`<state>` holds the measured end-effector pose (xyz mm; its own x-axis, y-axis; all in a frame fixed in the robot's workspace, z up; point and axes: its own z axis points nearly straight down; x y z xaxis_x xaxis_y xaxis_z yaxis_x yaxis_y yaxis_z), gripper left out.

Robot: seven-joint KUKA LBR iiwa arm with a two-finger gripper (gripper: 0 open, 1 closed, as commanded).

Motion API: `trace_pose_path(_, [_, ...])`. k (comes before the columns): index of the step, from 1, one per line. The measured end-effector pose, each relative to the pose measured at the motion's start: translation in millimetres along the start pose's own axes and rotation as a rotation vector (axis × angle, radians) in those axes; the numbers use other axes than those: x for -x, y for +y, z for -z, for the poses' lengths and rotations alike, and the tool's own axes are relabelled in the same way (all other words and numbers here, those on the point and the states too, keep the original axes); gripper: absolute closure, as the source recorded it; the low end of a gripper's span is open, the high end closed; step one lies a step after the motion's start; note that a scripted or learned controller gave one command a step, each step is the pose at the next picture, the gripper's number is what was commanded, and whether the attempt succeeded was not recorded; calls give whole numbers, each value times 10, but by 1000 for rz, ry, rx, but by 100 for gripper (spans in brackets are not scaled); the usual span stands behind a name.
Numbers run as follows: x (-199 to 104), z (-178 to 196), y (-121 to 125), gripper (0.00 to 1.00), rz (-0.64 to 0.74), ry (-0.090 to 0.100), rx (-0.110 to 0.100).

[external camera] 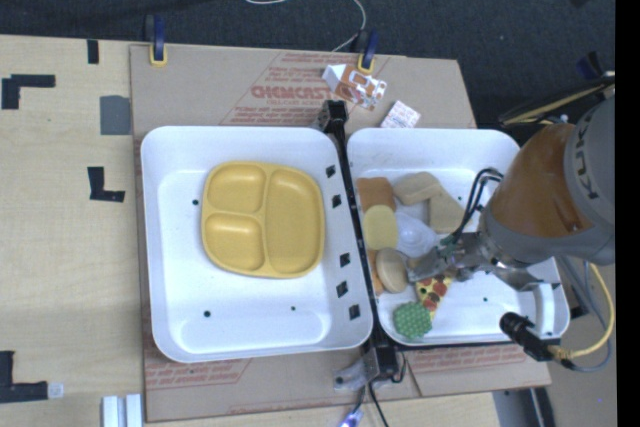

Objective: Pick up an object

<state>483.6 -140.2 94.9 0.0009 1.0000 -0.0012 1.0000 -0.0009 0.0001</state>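
Jaws (432,267) hover over pizza slice toy (432,292) in right bin (500,147).

We cannot make out the gripper (432,265) clearly, its tips blurring into the toy food; the arm (560,190) covers the right bin's (470,140) right side and runs off the right edge; labels on the two far packets (355,87) are too small to read.

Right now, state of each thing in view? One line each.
yellow tray: right side up, flat in the left bin
claw: low in the right bin, over the toy food
pizza slice: flat, below the claw
green piece: lying apart, near the front wall
bread slice: flat by the divider
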Motion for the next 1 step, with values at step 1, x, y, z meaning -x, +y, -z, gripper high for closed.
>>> trace_pose_path(1, [-555,948,578,100,9,1,9])
